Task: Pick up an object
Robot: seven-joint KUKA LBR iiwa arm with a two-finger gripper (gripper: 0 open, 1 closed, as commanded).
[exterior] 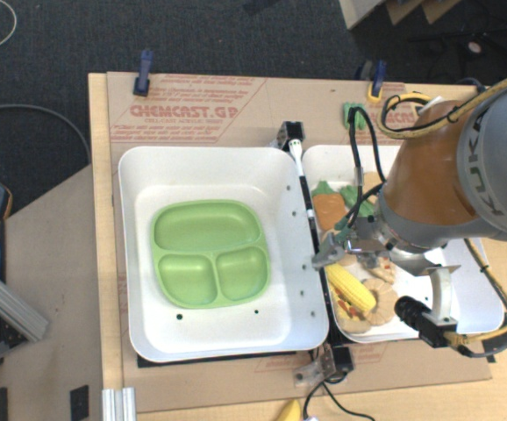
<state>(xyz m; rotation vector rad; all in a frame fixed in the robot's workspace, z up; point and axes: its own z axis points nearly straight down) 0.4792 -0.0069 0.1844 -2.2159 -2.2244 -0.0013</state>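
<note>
The bench carries 2 white bins side by side. The left bin (139, 235) holds a green divided plate (208, 253) lying flat near its middle, with 3 compartments showing. The right bin (324, 158) holds the small objects: a yellow corn cob (352, 289) at its near left, an orange-brown piece (328, 209) farther back along the left wall, a green piece (324, 187) just beyond that, and tan flat pieces (378, 310) under and beside the cob. The arm (451, 182) reaches in from the right and covers most of that bin; the gripper (346, 244) sits low near the bin's left wall, between the orange-brown piece and the cob. Whether it is spread or pressed together cannot be told, and nothing is seen held in it. Judgement on handling: the cob looks like a light, rigid plastic toy, smooth and rounded, so it is likely to roll or slip out if pinched near an end; a grip across its middle, square to its long axis, appears soundest. The orange-brown piece looks light and compact but lies close to the wall, leaving little clearance on that side. The plate is broad and shallow, offering only its rim, and appears the poorest candidate. None of these items looks fragile.
</note>
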